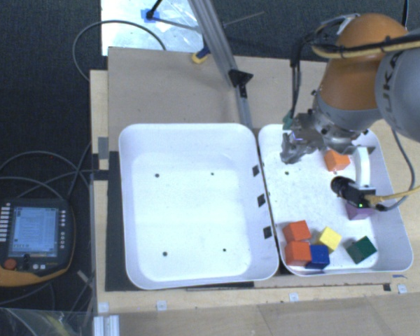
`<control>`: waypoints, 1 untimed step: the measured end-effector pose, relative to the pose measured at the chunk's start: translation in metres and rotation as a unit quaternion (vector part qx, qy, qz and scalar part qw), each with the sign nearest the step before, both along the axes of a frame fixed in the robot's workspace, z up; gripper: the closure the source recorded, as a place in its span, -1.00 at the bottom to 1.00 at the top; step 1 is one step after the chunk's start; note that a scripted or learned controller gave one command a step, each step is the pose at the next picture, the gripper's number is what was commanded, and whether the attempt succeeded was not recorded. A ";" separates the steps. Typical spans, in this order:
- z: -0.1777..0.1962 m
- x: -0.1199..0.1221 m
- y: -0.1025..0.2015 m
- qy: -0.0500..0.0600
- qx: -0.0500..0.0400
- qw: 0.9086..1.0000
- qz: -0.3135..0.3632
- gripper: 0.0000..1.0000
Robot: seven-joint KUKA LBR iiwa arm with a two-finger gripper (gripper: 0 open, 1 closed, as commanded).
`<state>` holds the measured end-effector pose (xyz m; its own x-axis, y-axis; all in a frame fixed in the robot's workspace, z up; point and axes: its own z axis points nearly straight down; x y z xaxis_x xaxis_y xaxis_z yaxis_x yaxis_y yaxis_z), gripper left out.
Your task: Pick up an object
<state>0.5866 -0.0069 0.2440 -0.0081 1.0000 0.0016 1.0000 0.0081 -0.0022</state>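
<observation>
Gripper (292,149) over right bin (392,257), nothing in it, can't tell open or closed. May miss; orange block (337,161) sits beside.

Tan bench (175,82) carries two shallow white bins side by side: left bin (129,208) and right bin (395,247), rims touching in the middle. A slanted metal pole (220,44) crosses the bench's far part.
</observation>
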 end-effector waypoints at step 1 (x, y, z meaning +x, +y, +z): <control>0.002 -0.017 0.054 -0.001 0.001 1.000 0.002 1.00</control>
<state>0.5693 0.0468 0.2458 -0.0112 0.9999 0.0030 0.9999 0.0112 -0.0006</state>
